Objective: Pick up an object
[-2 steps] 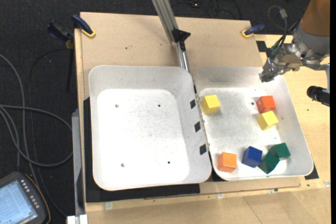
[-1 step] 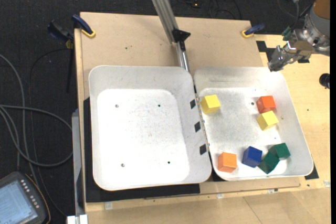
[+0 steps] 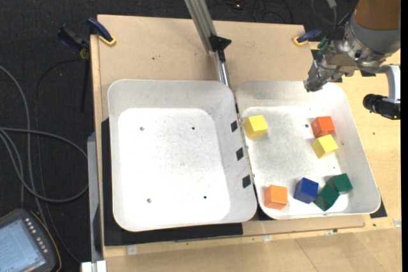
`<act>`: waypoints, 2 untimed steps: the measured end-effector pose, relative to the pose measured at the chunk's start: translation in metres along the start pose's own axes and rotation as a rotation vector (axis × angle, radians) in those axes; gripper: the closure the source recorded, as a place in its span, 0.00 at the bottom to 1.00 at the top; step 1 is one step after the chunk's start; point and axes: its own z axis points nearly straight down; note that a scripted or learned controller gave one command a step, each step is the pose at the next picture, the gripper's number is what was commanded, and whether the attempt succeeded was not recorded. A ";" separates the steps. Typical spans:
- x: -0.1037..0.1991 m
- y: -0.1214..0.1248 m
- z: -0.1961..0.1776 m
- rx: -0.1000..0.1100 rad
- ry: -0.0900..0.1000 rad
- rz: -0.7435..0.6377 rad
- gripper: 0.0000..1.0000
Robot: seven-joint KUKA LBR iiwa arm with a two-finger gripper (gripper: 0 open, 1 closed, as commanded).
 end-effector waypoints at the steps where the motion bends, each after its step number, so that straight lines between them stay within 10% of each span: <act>1: 0.056 0.004 0.012 0.000 0.000 -0.002 1.00; 2: 0.099 -0.002 0.016 0.000 0.000 0.000 1.00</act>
